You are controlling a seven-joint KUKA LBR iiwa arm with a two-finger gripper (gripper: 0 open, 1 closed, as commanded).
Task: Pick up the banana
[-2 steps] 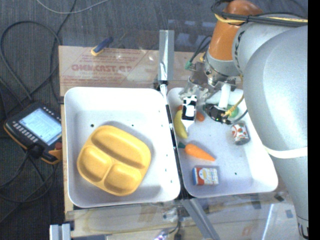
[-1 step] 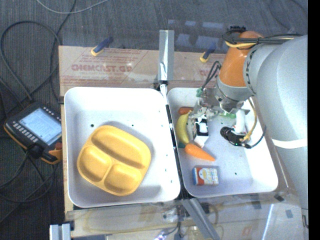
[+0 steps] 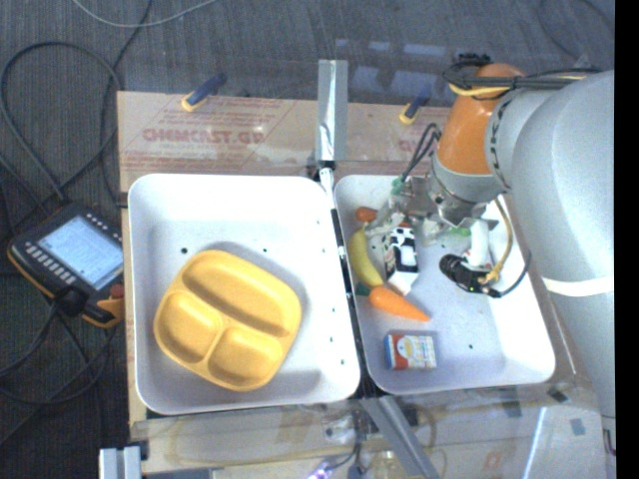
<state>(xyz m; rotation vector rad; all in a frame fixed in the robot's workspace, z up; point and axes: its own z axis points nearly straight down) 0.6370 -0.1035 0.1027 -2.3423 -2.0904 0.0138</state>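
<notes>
The banana (image 3: 361,259) lies along the right bin's (image 3: 519,367) left wall, just above the carrot (image 3: 399,304), and the gripper (image 3: 404,238), spread unclear, hovers just beside it, needing to descend leftward.

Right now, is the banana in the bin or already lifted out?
In the bin. The banana lies flat on the right bin's floor by its left wall, beside the carrot.

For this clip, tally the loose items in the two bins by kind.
Banana: 1
Carrot: 1
Small carton: 1
Yellow divided tray: 1
Total: 4, not counting whatever is hidden under the end effector.
</notes>
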